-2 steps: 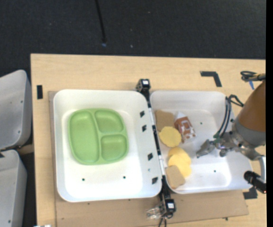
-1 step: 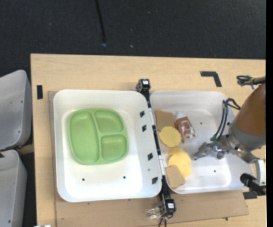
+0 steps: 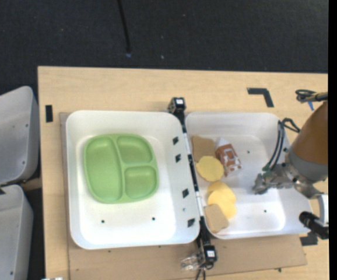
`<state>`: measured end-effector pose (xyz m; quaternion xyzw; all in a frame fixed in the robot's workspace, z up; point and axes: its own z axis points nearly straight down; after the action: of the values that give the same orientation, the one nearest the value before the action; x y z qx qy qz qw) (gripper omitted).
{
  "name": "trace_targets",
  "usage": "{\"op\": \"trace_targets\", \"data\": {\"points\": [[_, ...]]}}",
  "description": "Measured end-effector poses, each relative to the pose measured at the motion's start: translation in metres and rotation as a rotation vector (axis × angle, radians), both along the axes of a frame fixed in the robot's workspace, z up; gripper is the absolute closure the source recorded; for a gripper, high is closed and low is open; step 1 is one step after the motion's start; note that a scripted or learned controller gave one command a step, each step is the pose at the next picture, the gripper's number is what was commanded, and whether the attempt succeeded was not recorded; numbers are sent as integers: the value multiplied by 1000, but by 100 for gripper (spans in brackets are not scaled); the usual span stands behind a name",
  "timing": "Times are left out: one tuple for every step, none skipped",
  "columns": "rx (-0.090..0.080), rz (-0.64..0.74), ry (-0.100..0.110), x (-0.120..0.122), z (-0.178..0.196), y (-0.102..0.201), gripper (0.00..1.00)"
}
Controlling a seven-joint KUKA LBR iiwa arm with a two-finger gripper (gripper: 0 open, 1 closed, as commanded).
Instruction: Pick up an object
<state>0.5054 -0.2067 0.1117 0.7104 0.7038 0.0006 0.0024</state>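
In the right bin [image 3: 256,124] lie several small objects along its left side: a tan cardboard-like piece [image 3: 201,146], a red-and-white can [image 3: 228,157], a yellow round piece [image 3: 209,169], a second yellow piece [image 3: 222,196] and a tan block [image 3: 217,217]. My gripper [image 3: 263,185] hangs low over the bin's right half, to the right of these objects and apart from them. The arm's orange band [image 3: 314,139] rises behind it at the right edge.
The left bin [image 3: 81,226] holds a green divided tray [image 3: 121,168]. Black clips [image 3: 187,174] run along the seam between the bins. Grey panels [image 3: 5,139] stand left of the wooden bench [image 3: 127,89].
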Motion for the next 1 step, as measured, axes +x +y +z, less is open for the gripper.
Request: {"op": "trace_targets", "data": {"points": [[0, 14, -2, -2, 47, 6, 100]]}}
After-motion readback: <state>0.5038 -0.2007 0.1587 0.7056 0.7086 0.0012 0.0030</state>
